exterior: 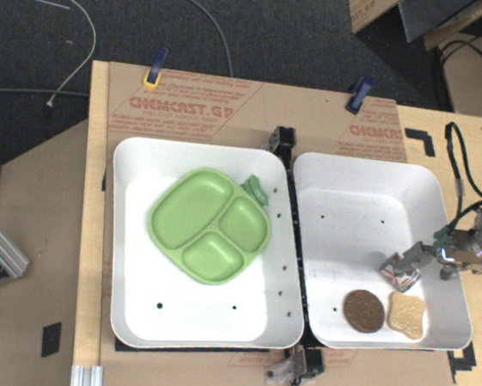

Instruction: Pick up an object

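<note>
Right bin (371, 190): gripper (402, 271), fingers hard to read, should drop squarely over the tan piece (407, 316).

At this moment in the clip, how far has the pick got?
Done: the gripper is down inside the right bin, just above the tan toast-shaped piece and the brown round disc. In hand: nothing visible between its fingers; both pieces lie on the bin floor. Left: closing on an object and lifting it. The green divided plate sits in the left bin.
</note>
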Controlling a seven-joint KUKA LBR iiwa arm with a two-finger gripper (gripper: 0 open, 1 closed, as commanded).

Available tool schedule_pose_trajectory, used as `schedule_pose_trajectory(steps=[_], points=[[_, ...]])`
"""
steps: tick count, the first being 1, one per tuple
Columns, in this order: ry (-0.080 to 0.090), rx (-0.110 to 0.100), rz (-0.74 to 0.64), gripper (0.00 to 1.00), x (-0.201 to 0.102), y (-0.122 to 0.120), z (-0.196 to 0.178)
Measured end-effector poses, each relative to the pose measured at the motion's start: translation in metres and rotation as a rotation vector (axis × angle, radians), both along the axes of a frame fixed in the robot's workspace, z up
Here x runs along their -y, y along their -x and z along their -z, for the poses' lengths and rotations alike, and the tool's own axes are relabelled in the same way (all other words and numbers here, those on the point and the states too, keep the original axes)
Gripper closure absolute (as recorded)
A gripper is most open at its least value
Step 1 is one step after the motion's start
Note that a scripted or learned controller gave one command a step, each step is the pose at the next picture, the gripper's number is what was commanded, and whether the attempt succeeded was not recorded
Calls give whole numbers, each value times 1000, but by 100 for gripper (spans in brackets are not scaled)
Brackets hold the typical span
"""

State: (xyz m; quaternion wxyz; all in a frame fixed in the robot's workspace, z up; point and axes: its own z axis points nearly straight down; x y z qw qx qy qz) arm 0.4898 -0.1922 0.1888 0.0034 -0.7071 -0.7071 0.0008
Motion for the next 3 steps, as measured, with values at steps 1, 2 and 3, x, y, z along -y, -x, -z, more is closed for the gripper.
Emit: schedule_pose_trajectory(steps=[1, 2, 3], points=[[-1, -1, 0, 0, -10, 5, 53], [1, 8, 1, 0, -10, 3, 102], [10, 23, 1, 100, -8, 0, 87]])
